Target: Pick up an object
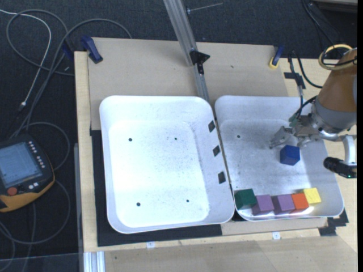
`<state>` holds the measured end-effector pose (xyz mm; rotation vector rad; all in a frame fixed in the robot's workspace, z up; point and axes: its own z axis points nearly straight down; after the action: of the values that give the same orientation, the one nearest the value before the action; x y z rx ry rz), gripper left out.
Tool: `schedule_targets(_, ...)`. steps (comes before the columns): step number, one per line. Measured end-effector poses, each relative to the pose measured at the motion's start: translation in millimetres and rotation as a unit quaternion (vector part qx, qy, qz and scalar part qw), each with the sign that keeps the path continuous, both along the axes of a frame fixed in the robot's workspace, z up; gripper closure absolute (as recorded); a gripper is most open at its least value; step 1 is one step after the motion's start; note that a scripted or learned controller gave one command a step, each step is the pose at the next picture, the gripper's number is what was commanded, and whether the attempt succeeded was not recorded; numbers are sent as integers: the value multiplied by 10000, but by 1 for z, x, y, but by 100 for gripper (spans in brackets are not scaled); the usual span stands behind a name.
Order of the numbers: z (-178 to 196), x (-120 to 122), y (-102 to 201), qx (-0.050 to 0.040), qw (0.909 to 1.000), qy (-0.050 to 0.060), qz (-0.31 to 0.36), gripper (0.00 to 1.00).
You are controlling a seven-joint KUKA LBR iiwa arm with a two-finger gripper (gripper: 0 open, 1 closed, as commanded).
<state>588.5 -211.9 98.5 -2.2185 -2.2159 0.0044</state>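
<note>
1. At far left, off the bench, I see the orange-and-grey handheld pendant with a screen (21, 171) lying on the dark floor among loose cables. It plays no part in the pick.

2. The shallow white plastic bin on the left (113, 115) sits on the wooden bench with its speckled floor bare. There is nothing for me to grasp there.

3. The matching white bin on the right (249, 109) holds every candidate. A row of small blocks lies along its near rim: a green cube (245, 198), two purple blocks (273, 203), an orange block (300, 201) and a yellow block (312, 195), each touching its neighbour.

4. The small blue cube (290, 154) stands alone mid-bin, well apart from that row. It appears to rest on the bin floor just below the metal two-finger gripper (296, 135).

5. The gripper's fingers splay wide and I see nothing between them. The cube is not held.

6. My worry: the cube looks offset toward the near side of the fingers. I judge that a straight descent could land a fingertip on top of it or nudge it aside.

7. Closing too high would pinch air. A shoved cube could slide toward the packed row, where a clean grasp gets harder.
</note>
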Motion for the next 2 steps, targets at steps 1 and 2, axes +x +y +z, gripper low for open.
schedule_targets(1, 1, -34, 44, 7, 10000, -9, 17, 0)
schedule_targets(2, 1, -62, 79, 7, 10000, -9, 17, 0)
